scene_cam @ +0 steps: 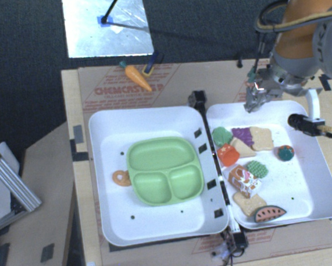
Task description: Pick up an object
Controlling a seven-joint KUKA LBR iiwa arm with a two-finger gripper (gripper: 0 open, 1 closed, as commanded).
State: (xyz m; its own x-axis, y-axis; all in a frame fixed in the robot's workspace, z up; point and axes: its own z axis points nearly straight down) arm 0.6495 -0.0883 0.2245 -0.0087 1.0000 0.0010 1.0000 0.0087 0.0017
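nearest the camera, at the front of the right bin [321,199], a watermelon slice [270,213] lay flat, with a tan cracker-like piece [243,201] just behind it and a small decorated house-shaped toy [244,181] touching that. a green ridged piece [257,168] sat just beside the house toy on its right. farther back were a red-orange pepper-like piece [228,155], a teal ball [285,153] well apart toward the right wall, a slice of toast [261,138], a purple bunch of grapes [243,135] against the toast, and a green leafy piece [222,135]. in the left bin [113,222] a green divided tray [162,169] lay in the middle with a small orange ring [122,178] touching its left edge. at the back rim of the right bin the gripper [255,103] hung above the bin's rear edge with nothing seen between its fingers; whether they were parted or closed could not be made out. beyond the bins a toy carrot [137,78] rested on the cardboard, and a shiny sheet [107,24] lay farthest back.
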